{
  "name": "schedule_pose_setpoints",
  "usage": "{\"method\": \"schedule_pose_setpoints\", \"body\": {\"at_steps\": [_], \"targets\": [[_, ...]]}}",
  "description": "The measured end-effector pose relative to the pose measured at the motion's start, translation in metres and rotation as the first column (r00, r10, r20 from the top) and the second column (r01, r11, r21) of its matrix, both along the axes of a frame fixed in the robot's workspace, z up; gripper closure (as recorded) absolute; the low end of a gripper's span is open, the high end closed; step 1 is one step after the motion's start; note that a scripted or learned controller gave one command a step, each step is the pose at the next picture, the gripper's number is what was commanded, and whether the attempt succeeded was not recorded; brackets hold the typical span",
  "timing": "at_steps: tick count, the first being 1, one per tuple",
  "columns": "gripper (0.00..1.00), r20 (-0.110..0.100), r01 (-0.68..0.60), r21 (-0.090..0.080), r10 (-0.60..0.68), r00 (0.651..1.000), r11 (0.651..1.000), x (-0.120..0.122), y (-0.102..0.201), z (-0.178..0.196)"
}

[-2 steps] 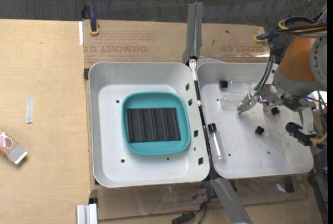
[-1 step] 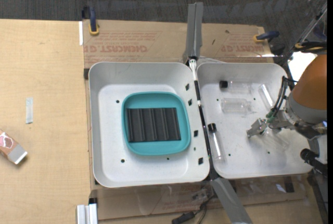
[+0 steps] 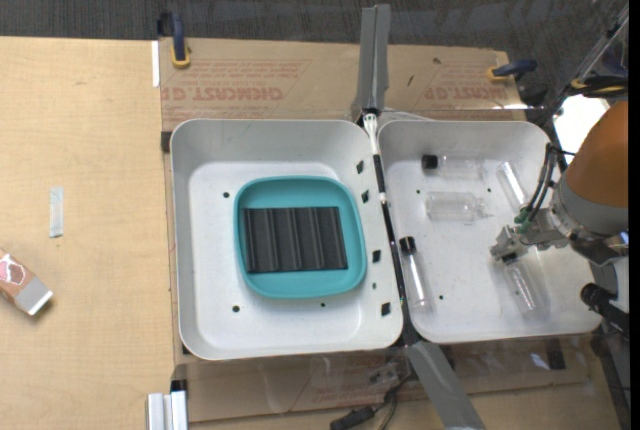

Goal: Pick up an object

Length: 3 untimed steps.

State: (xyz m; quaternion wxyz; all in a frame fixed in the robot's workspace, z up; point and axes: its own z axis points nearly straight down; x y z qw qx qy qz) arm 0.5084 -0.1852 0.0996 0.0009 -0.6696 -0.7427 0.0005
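We see the arm [image 3: 600,168] entering from the right, its gripper [image 3: 513,248] lowered into the right bin [image 3: 455,318] among clear plastic tubes [image 3: 524,288]; whether it grasps anything, we cannot tell. A teal tray [image 3: 300,238] lies in the left bin [image 3: 200,248].

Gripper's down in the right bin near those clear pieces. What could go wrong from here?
1. The see-through plastic tubes near the gripper are faint against the white right bin; a grasp may close on nothing.
2. They look round, so could roll or slip away.
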Motion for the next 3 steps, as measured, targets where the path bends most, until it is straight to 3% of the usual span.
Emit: {"method": "schedule_pose_setpoints", "body": {"at_steps": [1,2,3], "targets": [[1.00,0.001,0.012,-0.001,-0.012,1.000,1.000,0.008,0.070,0.055],[1.00,0.000,0.004,-0.001,-0.004,1.000,1.000,0.038,0.035,-0.009],[1.00,-0.001,0.165,-0.003,-0.165,0.986,0.986,0.060,0.109,0.128]]}}
